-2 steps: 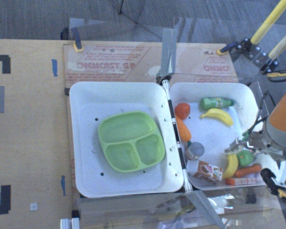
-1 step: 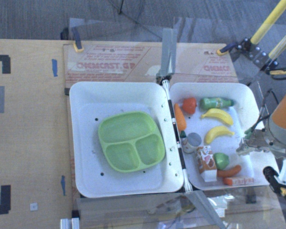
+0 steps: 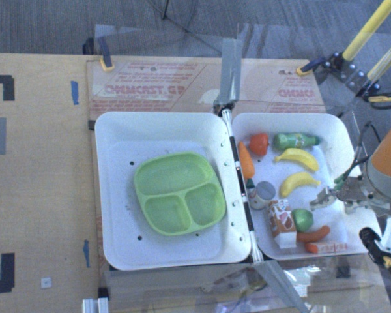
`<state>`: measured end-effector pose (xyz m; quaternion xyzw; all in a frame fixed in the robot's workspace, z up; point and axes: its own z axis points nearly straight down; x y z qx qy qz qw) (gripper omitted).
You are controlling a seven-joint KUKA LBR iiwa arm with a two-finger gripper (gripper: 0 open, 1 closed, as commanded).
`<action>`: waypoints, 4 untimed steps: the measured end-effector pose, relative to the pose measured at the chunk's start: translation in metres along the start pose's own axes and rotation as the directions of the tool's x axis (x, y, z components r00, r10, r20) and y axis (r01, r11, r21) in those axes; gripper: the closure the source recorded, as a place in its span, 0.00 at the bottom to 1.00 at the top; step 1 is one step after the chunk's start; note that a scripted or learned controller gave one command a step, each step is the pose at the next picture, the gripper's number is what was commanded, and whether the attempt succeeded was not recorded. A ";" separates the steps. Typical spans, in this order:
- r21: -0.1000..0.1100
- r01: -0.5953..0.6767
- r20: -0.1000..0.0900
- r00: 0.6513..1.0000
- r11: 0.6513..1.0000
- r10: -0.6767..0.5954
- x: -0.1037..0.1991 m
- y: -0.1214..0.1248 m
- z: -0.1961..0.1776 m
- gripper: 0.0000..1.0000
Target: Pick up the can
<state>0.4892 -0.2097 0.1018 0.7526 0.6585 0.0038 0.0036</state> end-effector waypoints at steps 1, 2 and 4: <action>0.006 -0.056 -0.010 0.998 0.998 0.056 0.007 0.028 0.012 0.00; -0.001 -0.086 0.002 0.996 0.996 0.086 0.012 -0.008 0.012 0.00; 0.001 -0.181 0.003 0.984 0.984 0.181 0.035 -0.012 0.013 0.00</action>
